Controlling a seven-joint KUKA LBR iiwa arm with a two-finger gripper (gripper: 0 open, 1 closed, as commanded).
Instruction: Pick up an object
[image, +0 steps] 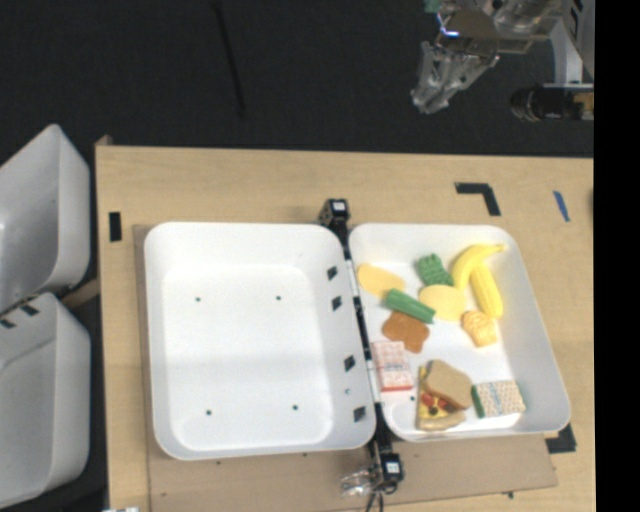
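So the wooden bench (250, 175) takes up most of the shot, with the two white bins sitting side by side on it. The left bin (165, 300) is the bigger-looking one, just a bare white floor with a few small dark dots. The right bin (535, 340) is where all the stuff is, toy food mostly.

Biggest piece in there is the banana (478, 275), up near the far right corner, curving down toward a small orange-yellow chunk (479, 328). Next is the sandwich wedge (442, 395) at the near edge, with a little speckled block (498, 399) just beside it on the right. Along the hinge side there's a red and white packet (391, 364), a brown cookie-ish thing (405, 329) above it, then a green bar (407, 305) lying at a slant, touching a pale yellow blob (443, 298). Another yellow piece (378, 279) sits up-left of that, and a ridged green block (433, 269) is right next to the banana.

The gripper (440, 85) hangs way up top over the dark area, well away from both bins. It's a blurry grey shape and I honestly can't tell how the fingers stand. Nothing's between them that I can see.
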